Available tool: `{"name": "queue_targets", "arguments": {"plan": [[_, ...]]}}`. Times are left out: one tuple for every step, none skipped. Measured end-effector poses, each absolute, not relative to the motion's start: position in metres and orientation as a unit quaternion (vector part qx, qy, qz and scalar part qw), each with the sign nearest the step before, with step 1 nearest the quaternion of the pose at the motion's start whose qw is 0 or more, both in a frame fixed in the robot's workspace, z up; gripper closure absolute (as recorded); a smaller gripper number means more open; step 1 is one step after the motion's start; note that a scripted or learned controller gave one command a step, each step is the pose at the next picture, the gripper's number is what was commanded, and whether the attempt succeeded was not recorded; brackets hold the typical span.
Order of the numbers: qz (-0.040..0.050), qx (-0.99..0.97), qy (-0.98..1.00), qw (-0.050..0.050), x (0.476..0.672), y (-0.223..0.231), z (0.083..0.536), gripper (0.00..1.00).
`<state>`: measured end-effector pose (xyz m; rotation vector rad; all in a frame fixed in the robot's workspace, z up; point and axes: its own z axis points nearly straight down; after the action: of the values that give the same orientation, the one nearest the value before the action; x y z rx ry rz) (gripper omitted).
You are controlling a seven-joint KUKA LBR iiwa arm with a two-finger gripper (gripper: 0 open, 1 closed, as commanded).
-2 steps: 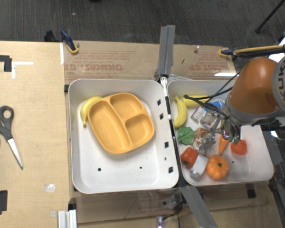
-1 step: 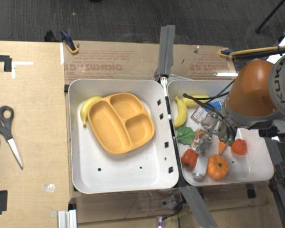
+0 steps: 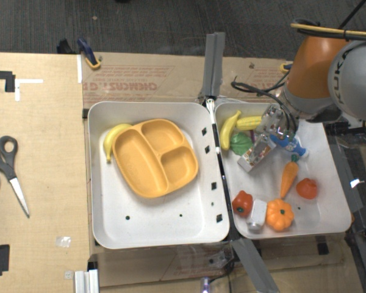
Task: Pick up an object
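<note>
My gripper hangs low in the right bin, at its upper middle, reaching down and to the left from the grey and orange arm. A green round toy lies just left of it, beside a yellow banana and a yellow corn piece. A blue and white object sits close against the gripper's right side. Below lie an orange carrot, a red tomato, an orange pumpkin, a red pepper and a white piece.
The left bin holds a yellow divided plate with a second banana at its upper left edge. Scissors lie on the wooden bench to the left. A grey bar rises behind the divide between the bins.
</note>
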<state>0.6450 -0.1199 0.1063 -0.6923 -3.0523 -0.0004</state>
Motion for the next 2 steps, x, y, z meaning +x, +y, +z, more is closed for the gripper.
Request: {"name": "queue_targets", "arguments": {"plan": [[0.0004, -0.205, -0.979, -0.001, 0.565, -0.141, 0.093, 0.00], [0.0008, -0.225, -0.974, -0.012, 0.513, -0.115, 0.097, 0.00]]}}
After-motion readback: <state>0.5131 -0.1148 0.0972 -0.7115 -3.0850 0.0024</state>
